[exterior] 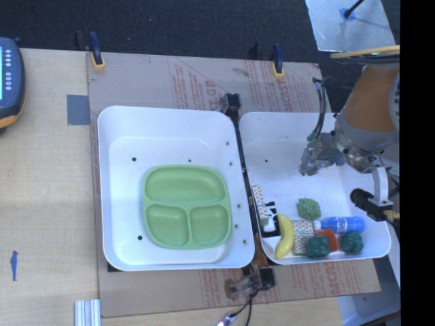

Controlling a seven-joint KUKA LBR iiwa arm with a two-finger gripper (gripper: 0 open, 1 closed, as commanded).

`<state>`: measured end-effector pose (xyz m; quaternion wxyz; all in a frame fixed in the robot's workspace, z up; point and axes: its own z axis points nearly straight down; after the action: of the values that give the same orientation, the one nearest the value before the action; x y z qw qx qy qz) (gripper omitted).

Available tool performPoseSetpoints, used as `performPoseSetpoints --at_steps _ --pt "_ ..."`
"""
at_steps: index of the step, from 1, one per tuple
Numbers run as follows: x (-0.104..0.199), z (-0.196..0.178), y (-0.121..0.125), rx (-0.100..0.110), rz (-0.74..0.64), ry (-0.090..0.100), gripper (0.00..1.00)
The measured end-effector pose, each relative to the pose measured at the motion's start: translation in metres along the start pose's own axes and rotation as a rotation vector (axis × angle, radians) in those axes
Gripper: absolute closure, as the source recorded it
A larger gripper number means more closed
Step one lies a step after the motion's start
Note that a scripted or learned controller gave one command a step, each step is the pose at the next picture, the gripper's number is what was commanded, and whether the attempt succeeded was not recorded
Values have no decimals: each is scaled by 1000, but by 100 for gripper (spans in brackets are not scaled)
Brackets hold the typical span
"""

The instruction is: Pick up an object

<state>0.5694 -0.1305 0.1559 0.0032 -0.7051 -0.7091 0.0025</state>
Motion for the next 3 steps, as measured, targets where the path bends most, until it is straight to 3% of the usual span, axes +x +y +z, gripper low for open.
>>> performPoseSetpoints --at_steps 1,2,3 --pt "-1 -2 1 -4 1 -2 0" --pt "-10 68 -55 4 3 1 0" --pt "-76 63 16 -12 2 -5 0"
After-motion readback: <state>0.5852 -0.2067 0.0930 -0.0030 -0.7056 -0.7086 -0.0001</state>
